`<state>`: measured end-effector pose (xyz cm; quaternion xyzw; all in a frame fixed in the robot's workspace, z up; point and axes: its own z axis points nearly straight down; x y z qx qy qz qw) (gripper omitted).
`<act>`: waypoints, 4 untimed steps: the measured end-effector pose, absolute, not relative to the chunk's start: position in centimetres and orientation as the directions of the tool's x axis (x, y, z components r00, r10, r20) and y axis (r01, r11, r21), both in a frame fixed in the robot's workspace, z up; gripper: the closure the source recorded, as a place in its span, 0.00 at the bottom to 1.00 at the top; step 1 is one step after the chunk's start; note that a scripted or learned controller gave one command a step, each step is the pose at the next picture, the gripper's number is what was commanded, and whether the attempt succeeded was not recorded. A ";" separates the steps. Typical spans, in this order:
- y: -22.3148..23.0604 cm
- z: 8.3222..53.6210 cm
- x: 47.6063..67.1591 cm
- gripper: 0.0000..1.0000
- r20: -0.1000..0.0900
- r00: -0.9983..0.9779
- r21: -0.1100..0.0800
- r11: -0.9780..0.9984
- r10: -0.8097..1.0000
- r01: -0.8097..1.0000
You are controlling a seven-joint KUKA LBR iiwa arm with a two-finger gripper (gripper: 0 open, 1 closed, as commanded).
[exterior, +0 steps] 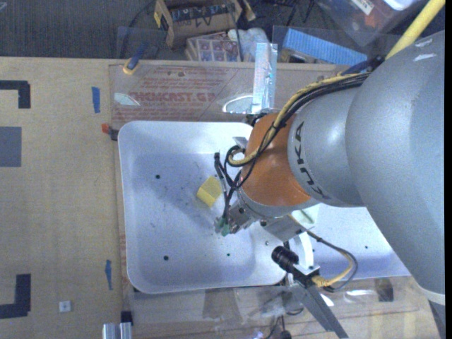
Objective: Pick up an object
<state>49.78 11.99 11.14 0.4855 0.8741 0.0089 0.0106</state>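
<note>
The hand (224, 226) hangs low in the left bin (145, 189) beside a yellow block (209, 191), its grip state unclear

Tool (224, 224) low in left bin (152, 260), beside yellow block (208, 191).

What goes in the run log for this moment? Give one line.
arm: over left white bin | gripper: low in bin | nearest object: small yellow block, beside gripper, not held | grasp: unconfirmed

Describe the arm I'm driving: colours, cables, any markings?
The arm is bulky glossy grey with dark KUKA lettering and an orange band above the wrist. Black and yellow cables run along it, and more loop near the wrist.
</note>
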 end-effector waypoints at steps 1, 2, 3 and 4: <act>11.4 9.2 48.4 1.00 -0.007 -0.724 0.016 0.724 0.689 0.689; 15.2 9.2 48.7 1.00 -0.023 -0.992 0.008 0.992 0.123 0.123; 16.7 9.2 50.1 1.00 -0.014 -1.000 0.001 1.000 -0.005 -0.005; 18.5 9.2 61.1 1.00 -0.015 -1.000 0.006 1.000 -0.004 -0.004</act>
